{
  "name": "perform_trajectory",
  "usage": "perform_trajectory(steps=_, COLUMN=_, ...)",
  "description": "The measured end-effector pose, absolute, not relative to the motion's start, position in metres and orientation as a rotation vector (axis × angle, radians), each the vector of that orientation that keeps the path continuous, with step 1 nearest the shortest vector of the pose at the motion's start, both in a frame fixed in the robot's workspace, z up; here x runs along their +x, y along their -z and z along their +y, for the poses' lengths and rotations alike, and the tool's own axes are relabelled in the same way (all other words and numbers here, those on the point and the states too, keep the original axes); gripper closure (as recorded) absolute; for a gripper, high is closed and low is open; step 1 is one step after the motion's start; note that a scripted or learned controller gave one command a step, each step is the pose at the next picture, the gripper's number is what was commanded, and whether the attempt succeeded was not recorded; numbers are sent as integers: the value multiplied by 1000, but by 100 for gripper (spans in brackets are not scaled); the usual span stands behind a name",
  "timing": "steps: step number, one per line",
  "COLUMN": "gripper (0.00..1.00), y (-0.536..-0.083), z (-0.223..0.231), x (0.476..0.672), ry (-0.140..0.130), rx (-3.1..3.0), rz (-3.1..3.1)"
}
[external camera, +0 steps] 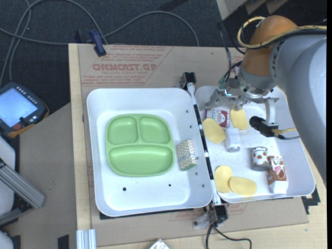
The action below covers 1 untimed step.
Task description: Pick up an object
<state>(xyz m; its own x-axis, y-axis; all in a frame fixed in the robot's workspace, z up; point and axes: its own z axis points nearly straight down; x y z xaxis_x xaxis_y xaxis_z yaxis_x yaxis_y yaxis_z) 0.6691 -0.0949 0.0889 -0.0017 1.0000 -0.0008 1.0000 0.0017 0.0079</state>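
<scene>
Overhead slanted view of a brown surface [129, 66] carrying two shallow white bins side by side. The grey arm [303, 71] with its orange band comes in from the right, and its gripper [236, 98] hangs low over the far end of the right bin [303, 178]. This looks like the approach step of a pick: nothing can be seen between the fingers, and whether they are open or closed cannot be told from this angle.

Just below the gripper lies a cluster of likely targets: a small red and white carton [219, 117], a yellow disc [239, 119] beside it, another yellow disc [213, 130] against the bin's left wall, and a pale bottle [232, 139] lying lengthwise. The next move probably calls for a short straight descent onto one of these, with the fingers lined up across a narrow side. The crowding means a neighbour could be nudged.

Further toward the near end of the same bin are a small can [259, 157], a brown and white carton [276, 173], and two more yellow discs [234, 181], overlapping. The discs look smooth, flat and rounded, hard to pinch; the cartons are boxy with printed faces.

The left bin [98, 102] holds a matte green tray [139, 144] with three compartments and rounded corners, and a small patterned block [187, 154] just beside its right edge.
</scene>
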Motion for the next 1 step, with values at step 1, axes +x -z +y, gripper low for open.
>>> perform_trajectory(steps=1, gripper=0, y=-89, z=-110, x=613, ry=-9, rx=2218, rz=2216)
